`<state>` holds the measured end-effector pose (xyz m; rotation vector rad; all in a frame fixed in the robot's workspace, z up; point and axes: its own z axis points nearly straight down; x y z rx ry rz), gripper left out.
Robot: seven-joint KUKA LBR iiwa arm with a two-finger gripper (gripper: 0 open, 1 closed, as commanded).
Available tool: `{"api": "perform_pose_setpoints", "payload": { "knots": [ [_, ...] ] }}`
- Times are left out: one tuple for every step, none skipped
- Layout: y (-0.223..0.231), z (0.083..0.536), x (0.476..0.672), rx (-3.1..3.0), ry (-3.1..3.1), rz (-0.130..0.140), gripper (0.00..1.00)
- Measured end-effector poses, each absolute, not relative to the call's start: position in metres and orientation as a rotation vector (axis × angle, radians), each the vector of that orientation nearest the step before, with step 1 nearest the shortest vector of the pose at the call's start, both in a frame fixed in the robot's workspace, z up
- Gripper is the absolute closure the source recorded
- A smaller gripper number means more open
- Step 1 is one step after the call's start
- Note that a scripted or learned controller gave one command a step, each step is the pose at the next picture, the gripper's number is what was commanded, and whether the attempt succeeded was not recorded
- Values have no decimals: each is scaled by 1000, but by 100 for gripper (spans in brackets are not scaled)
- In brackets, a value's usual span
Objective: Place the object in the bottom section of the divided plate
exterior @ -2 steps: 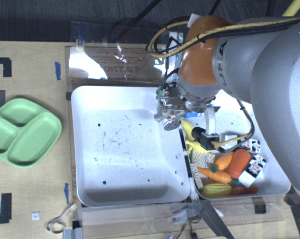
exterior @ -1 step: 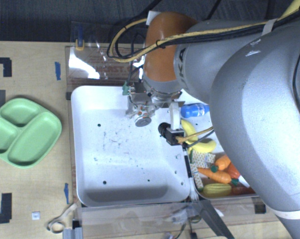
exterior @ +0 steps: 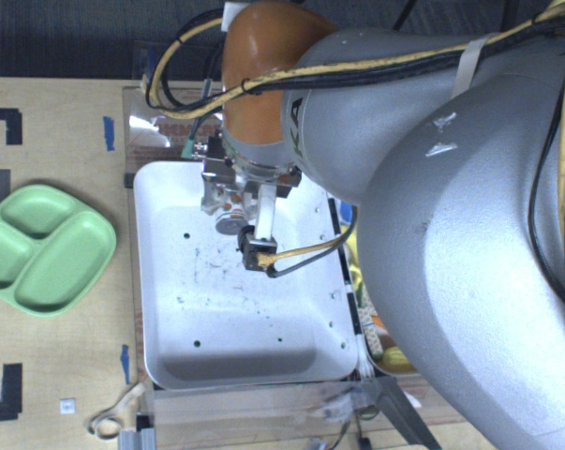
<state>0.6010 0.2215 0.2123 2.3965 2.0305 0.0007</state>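
Observation:
The green divided plate (exterior: 46,247) lies on the wooden bench to the left of the bins, with two small sections at its upper left and one large section at its lower right. All its sections look bare. My gripper (exterior: 228,210) hangs low over the back part of the left white bin (exterior: 170,326), well to the right of the plate. A small round grey shape sits right under the gripper's tip, and I cannot make out what it is. The orange wrist band (exterior: 259,73) is above it.
The grey arm covers nearly all of the right bin. At that bin's left edge, bits of yellow and orange objects (exterior: 370,329) peek out from under the arm. Blue tape marks (exterior: 109,132) and black markers (exterior: 6,125) lie on the bench.

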Motion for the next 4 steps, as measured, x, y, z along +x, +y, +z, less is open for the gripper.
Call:
{"api": "perform_pose_setpoints", "payload": {
  "knots": [
    [225, 155, 647, 2432, 1987, 0, 100],
    [227, 98, 664, 2683, 1639, -9, 100],
    [228, 92, 664, 2977, 1023, 8, 100],
    [197, 92, 649, 2995, 960, 16, 100]
  ]
}}
